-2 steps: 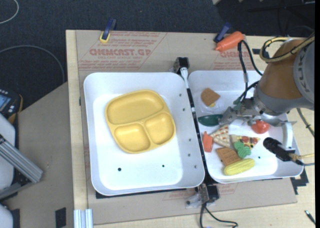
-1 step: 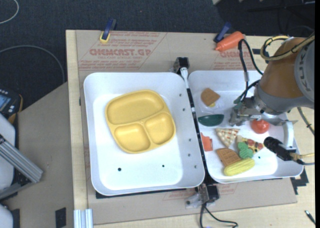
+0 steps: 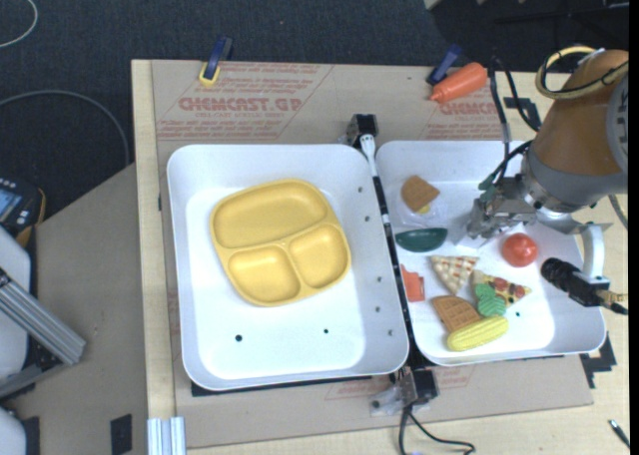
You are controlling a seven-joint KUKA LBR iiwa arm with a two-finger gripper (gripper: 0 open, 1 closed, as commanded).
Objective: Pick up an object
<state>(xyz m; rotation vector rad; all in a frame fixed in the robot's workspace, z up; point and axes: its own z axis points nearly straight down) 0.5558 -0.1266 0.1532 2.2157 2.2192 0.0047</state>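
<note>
The right bin [image 3: 444, 159] holds several toy foods: a brown cookie-like piece [image 3: 420, 194], a dark green leaf-shaped piece [image 3: 421, 238], a pizza slice [image 3: 455, 268], a small orange-red piece [image 3: 414, 285], a waffle-like brown piece [image 3: 456, 312], a yellow corn cob [image 3: 477, 333], a green piece [image 3: 489, 299] and a red tomato [image 3: 519, 248]. My gripper [image 3: 486, 224] hangs low over the bin's middle, just left of the tomato and right of the green leaf piece. Nothing shows between its tips.
The left bin [image 3: 190, 243] holds a yellow divided plate [image 3: 280, 241]. An orange clamp [image 3: 459, 82] and a yellow-blue clamp [image 3: 213, 62] sit on the bench's far edge. A black clip [image 3: 363, 130] joins the bins at the back.
</note>
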